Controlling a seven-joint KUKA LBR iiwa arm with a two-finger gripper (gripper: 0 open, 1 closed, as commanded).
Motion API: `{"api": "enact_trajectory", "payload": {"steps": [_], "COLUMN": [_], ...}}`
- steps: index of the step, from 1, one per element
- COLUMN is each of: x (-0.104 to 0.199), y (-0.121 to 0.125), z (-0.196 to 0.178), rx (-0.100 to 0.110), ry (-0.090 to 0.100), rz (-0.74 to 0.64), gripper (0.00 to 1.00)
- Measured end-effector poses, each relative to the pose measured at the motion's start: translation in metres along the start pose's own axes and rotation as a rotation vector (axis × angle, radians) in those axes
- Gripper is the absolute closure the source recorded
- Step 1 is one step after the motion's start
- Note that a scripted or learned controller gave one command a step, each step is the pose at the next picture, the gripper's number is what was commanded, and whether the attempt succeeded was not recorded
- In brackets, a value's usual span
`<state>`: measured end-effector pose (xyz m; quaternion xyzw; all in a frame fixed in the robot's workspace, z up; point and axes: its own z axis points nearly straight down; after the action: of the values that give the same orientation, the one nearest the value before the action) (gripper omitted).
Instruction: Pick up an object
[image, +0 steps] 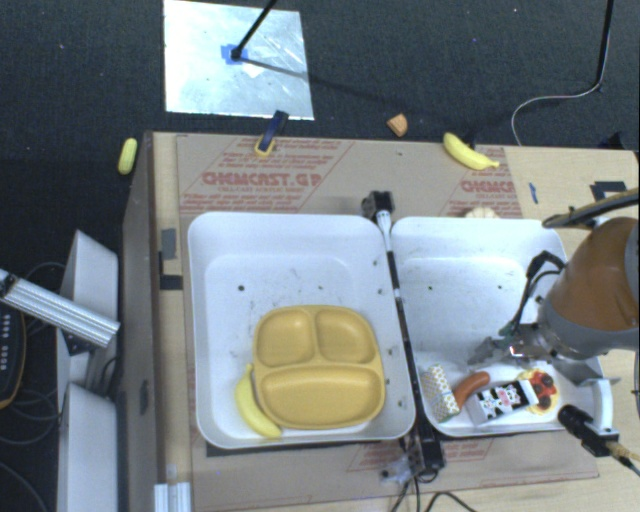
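In the right bin (460, 250), several small items lie along the front wall: a ridged tan block (439, 390), a red sausage (472, 383), a black-and-white patterned piece (500, 400) and a round orange-and-red piece (541, 387). The arm (600, 285) reaches in from the right. Its gripper (507, 349) hangs low over the bin floor, just behind the sausage and the patterned piece. I see nothing held in it.
The left bin (290, 250) holds a yellow divided plate (318, 365) with a banana (255, 407) at its front left. On the bench behind the bins lie a banana (468, 152) and a small orange piece (398, 124). A yellow object (127, 155) sits at the far left edge.
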<state>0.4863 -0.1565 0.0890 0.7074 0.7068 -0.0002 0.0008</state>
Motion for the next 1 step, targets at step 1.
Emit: {"api": "enact_trajectory", "payload": {"steps": [1], "x": [-0.0433], "y": [0.0989], "z": [-0.0145], "rx": [-0.003], "ry": [0.000], "rz": [-0.004], "gripper": [0.00]}}
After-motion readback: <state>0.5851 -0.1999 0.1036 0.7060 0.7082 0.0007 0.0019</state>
